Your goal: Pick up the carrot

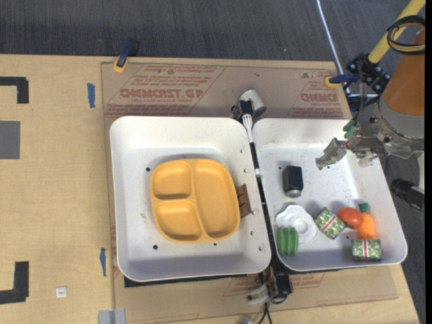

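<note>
Right bin [307, 137]: the upper half of the floor lies open, apart from the end effector [332, 154] hanging over it at 1 o'clock and a dark can [292, 179] near the centre. The lower half is crowded. The carrot [358, 221] sits at 4 o'clock, hemmed by a green-patterned box [330, 223] just beside it at its 9 o'clock and a second such box [366, 250] just beside it at its 6 o'clock. A white piece [295, 221] and a green ribbed item [288, 241] occupy the 7 o'clock corner. Approach from 12 o'clock over the carrot is unobstructed; the bin wall stands close at 3 o'clock.

Left bin [128, 181]: a yellow divided plate [194, 199] takes up the centre.
</note>
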Controlling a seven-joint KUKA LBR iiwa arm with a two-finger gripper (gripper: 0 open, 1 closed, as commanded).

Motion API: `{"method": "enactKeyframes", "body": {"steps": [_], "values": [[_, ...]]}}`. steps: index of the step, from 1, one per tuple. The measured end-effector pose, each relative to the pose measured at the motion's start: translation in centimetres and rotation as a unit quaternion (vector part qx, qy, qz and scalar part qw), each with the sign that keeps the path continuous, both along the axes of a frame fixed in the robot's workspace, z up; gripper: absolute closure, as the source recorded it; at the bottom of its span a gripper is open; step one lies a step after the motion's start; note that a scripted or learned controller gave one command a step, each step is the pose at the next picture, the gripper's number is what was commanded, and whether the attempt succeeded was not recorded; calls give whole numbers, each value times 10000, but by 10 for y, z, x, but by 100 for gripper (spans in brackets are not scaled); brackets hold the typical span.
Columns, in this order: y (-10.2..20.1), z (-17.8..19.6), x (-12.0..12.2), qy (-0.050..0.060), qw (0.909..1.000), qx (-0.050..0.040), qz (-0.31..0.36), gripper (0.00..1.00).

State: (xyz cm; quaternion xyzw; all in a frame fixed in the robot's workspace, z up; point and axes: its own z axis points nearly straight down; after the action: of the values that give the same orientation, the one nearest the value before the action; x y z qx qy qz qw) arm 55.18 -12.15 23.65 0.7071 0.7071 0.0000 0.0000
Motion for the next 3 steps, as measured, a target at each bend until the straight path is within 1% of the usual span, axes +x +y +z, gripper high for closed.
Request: {"method": "enactKeyframes", "body": {"steps": [1, 2, 3], "values": [[-84, -113, -57, 55, 9907, 60, -1357, 0], [-84, -148, -68, -2, 9969, 119, 773, 0], [-83, -137, -65, -35, 9969, 116, 775, 100]]}}
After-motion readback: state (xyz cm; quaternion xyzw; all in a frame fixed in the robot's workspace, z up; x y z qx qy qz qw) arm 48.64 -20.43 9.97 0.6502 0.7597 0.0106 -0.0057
